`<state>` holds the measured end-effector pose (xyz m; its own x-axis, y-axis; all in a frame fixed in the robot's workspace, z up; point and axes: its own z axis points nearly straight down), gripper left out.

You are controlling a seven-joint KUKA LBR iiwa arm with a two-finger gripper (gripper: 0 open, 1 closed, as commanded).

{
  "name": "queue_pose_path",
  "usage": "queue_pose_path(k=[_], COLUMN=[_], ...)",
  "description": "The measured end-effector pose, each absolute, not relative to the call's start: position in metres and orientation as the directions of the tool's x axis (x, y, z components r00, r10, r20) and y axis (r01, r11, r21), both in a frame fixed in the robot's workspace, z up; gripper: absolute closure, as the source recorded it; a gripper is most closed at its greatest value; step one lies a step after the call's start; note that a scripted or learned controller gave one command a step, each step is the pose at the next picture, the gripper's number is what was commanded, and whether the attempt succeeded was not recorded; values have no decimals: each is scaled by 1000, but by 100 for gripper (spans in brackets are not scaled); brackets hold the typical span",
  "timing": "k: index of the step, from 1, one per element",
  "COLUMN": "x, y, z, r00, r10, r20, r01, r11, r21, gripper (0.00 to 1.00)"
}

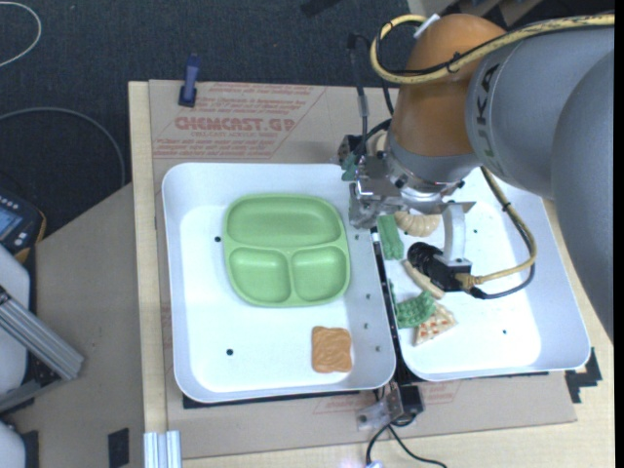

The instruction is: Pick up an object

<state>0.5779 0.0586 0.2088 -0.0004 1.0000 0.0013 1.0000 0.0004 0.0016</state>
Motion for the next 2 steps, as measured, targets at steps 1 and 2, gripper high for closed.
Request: queue_pose_path(k=[1,2], x=[487,481], y=[89,40], z=[233,340], r00=[-4,4], r10=[1000,1000], r20=[3,0], r01=[1000,1000], r11=[4,-4], r21=[-7,14], gripper=[100,100])
